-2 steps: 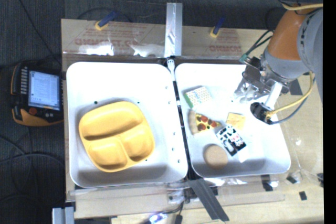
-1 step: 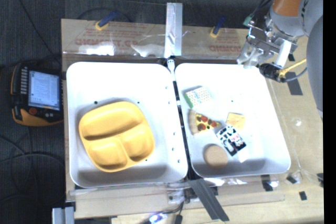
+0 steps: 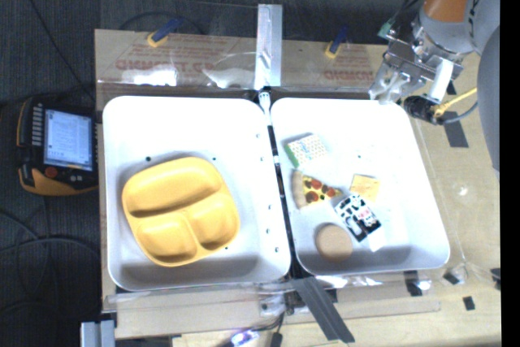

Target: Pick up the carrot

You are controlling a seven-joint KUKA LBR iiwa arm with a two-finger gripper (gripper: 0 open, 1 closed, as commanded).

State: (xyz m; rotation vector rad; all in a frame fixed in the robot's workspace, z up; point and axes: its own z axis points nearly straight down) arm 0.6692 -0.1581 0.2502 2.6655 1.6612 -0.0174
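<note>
The carrot is hard to pick out. It is perhaps the small orange piece with red spots [image 3: 315, 191], which lies in the right bin [image 3: 422, 175] near the wall between the two bins. I count five small things in this bin. One green and white packet [image 3: 307, 149] lies just behind the orange piece. One yellow wedge [image 3: 365, 186] is to its right, and one black and white block [image 3: 358, 216] touches the near side of that wedge. One round tan disc [image 3: 331, 240] lies close to the near wall.

The gripper [image 3: 387, 85] hangs over the far right corner of the right bin, well apart from all five things. I cannot tell if the claw is apart or together.

The left bin [image 3: 122, 114] holds one yellow tray [image 3: 180, 210] with three compartments.

Both bins stand on a wooden bench [image 3: 467, 191]. Two small clamps [image 3: 165, 31] sit at its far edge. Around the bench is dark carpet [image 3: 49, 36], and one handset with a lit screen [image 3: 58, 144] lies on it at the left.
</note>
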